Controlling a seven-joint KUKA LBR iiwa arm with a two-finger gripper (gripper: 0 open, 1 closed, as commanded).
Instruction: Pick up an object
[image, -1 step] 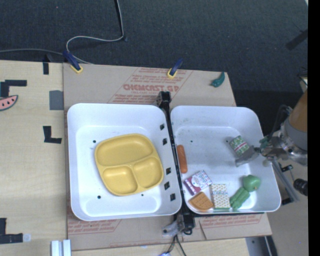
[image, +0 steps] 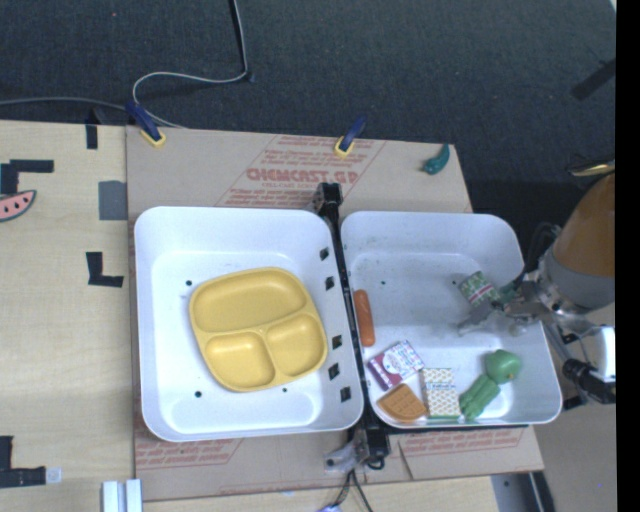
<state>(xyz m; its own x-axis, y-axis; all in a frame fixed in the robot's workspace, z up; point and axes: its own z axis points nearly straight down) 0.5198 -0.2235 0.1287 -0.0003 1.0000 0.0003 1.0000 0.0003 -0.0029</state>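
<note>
My gripper (image: 488, 313) reaches in from the right and sits low over the right side of the right bin (image: 430, 235). A small can with a green and red label (image: 477, 289) lies right at the gripper's upper edge, touching or nearly touching it. Just below the gripper lies a green toy vegetable (image: 490, 381). A hot dog (image: 364, 316) rests along the bin's left wall. Near the front edge are a purple-and-white packet (image: 396, 362), a small cracker box (image: 440, 392) and a brown toast-like piece (image: 402, 404).
The left bin (image: 170, 240) holds a yellow divided plate (image: 258, 327). A black divider with clips (image: 337, 300) runs between the bins. The arm's orange band (image: 592, 240) stands over the right bin's right rim. Clamps and a cable lie behind the bins.
</note>
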